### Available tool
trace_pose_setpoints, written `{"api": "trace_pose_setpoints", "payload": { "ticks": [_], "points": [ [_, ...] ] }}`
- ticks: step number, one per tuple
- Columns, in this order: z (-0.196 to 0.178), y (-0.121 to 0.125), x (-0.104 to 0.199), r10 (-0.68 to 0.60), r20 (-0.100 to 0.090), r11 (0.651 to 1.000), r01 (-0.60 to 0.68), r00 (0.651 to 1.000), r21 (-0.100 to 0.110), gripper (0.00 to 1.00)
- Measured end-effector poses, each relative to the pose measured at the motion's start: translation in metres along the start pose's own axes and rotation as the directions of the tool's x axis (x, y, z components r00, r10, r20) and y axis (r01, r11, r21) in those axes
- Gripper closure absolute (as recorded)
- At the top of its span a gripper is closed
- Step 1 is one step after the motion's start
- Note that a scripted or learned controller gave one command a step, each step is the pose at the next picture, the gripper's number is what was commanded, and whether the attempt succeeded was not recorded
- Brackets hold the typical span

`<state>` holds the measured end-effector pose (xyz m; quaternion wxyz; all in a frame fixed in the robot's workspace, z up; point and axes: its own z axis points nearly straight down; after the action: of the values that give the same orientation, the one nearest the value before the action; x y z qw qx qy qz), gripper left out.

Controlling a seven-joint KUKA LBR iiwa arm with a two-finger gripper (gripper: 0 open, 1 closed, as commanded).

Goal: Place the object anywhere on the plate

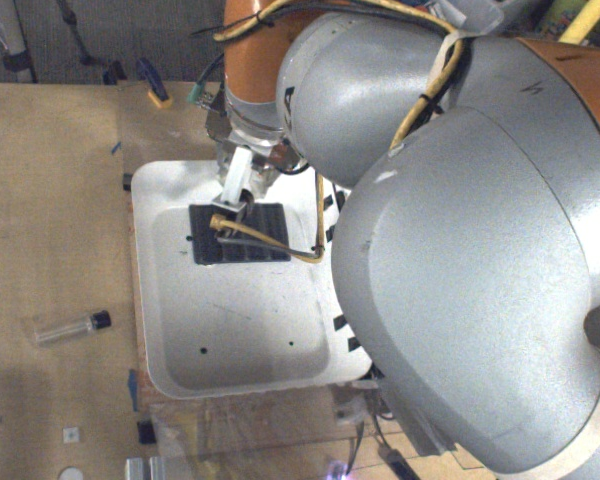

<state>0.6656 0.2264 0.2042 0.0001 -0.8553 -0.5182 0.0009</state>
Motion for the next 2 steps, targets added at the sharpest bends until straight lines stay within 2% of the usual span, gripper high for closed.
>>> {"api": "trace_pose_setpoints", "payload": {
  "ticks": [1,2],
  "points": [
    [0.107,-0.031,-0.017,-0.438,-0.001,0.899,0.438,0.899,-0.002,1.0],
    [0.111,0.001,0.0,-0.602,0.0,0.798,0.602,0.798,-0.004,1.0]
  ]
}}
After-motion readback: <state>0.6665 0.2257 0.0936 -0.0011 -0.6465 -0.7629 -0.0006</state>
